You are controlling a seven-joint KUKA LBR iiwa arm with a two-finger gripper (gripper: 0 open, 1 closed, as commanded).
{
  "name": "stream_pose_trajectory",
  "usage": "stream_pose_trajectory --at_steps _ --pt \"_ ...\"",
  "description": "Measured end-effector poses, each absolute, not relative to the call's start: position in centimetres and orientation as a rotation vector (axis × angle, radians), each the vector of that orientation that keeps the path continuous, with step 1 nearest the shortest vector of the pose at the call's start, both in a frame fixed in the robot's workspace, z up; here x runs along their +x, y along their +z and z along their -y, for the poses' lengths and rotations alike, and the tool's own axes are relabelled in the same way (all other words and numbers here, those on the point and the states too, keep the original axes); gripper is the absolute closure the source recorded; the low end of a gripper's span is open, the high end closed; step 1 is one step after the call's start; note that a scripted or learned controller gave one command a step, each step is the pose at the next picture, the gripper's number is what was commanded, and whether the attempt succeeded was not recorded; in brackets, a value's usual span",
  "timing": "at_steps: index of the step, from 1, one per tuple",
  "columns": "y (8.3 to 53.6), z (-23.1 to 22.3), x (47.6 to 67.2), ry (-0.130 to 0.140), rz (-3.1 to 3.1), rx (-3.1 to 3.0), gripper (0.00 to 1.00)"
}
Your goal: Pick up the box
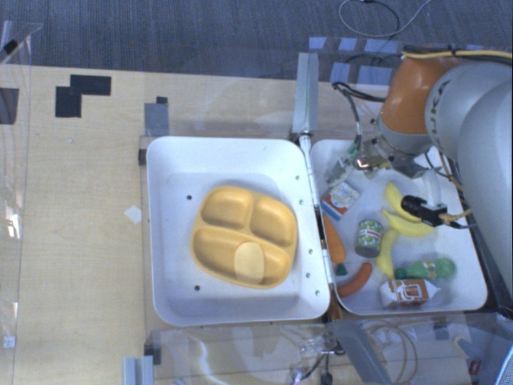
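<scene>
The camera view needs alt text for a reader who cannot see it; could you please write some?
A grey arm's gripper hangs over the right white bin, above a small box among bananas, a can, a carrot and a carton. The left bin holds a yellow tray.

The box [342, 196] is a small carton, mostly white, with a red patch and a bit of blue along its lower left end. It lies flat on the floor of the right bin [474, 291], in that bin's upper left part, turned at a slant so its long side runs from lower left to upper right. Its lower left end sits just beside the bin's left wall, close to the top of the carrot [334, 242]. The can [369, 237] stands near it, down and to the right. The box's upper right end lies right under the gripper [360, 160], too close to tell whether they touch.
</scene>
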State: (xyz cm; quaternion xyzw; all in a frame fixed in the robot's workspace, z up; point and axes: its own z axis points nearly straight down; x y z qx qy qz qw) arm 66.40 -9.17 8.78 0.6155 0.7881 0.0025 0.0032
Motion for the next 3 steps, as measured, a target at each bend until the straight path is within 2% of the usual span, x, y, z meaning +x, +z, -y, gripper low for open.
stream_pose_trajectory --at_steps 1,2,3 --pt "10.1 9.0 66.7 0.018 -2.467 1.924 1.00" --pt "10.1 9.0 66.7 0.018 -2.467 1.924 0.00" --pt "8.8 9.2 64.3 0.011 -2.353 2.071 0.00"
